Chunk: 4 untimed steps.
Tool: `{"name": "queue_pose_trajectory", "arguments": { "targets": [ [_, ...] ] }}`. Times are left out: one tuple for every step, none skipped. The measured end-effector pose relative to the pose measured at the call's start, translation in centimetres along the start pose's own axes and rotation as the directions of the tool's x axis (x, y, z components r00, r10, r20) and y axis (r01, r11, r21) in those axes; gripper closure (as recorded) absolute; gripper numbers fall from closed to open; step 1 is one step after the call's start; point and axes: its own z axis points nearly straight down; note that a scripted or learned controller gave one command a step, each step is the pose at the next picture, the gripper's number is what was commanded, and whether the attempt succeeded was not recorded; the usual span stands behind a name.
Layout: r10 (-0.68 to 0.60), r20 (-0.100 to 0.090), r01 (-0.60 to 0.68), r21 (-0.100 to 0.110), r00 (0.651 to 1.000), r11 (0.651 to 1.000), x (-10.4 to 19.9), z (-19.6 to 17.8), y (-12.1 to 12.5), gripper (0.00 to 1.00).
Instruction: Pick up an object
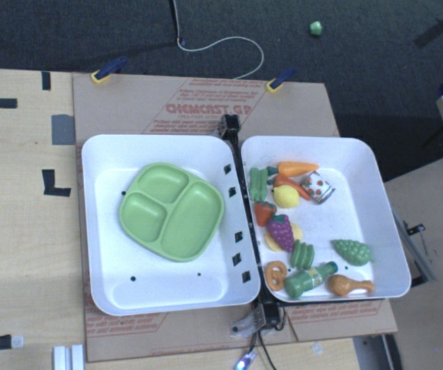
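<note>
Pincer state: cannot tell. Assorted plastic toy foods [280,231] crowd the right white bin [352,210], evidently picking stock. A green three-compartment plastic tray [173,210] lies alone in the left white bin [167,284].

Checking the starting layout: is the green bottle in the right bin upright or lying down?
Lying down: the green bottle rests on its side on the right bin floor.

Two bins sit side by side on the table [21,206]. The left bin [105,284] holds a divided plate [172,211]. The right bin [375,206] holds toy food [281,231] clustered along its left side.
</note>
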Motion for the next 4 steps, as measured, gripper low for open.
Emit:
{"name": "queue_pose_trajectory", "arguments": {
  "targets": [
    [0.000,0.001,0.000,0.001,1.000,1.000,0.0,-0.9,0.1,1.00],
    [0.000,0.000,0.000,0.000,1.000,1.000,0.0,-2.8,0.0,1.00],
    [0.001,0.000,-0.001,0.000,1.000,1.000,0.0,-5.2,0.0,1.00],
    [0.000,0.002,0.000,0.000,1.000,1.000,0.0,-6.1,0.1,1.00]
  ]
}}
